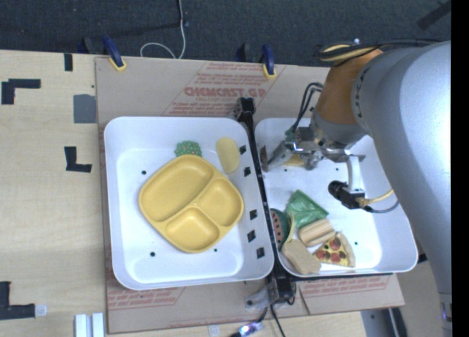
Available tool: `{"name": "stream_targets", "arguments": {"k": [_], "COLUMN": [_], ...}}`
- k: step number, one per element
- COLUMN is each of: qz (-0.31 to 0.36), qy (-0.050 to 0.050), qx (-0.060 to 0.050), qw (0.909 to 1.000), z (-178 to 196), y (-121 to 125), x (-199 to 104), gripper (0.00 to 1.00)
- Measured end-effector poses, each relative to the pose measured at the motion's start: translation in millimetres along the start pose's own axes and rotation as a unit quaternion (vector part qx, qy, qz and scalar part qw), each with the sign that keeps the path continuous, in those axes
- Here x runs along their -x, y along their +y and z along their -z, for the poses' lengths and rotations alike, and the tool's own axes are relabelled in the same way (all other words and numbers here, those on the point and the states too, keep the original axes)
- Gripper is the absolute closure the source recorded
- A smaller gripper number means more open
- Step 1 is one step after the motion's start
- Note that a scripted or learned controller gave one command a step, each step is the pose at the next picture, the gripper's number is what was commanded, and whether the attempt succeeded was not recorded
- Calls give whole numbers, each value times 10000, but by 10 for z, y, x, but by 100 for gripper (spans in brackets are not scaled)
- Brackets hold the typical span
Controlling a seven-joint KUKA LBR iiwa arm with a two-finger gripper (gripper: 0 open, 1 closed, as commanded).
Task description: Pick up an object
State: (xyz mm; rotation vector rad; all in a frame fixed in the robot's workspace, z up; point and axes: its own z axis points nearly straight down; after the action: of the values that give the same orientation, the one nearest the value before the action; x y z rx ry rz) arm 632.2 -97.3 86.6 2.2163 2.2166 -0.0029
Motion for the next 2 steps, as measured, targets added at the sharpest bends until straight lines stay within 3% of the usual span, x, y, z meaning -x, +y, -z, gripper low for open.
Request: {"name": "stream_targets", "arguments": {"k": [1, 2], "qz": [-1, 2], "qy": [28, 23], "qx": [-11, -36], "qw": [10000, 10000], "z": [-5, -19], "y": [-799, -238], "x": [74, 67], "gripper": [0, 0]}}
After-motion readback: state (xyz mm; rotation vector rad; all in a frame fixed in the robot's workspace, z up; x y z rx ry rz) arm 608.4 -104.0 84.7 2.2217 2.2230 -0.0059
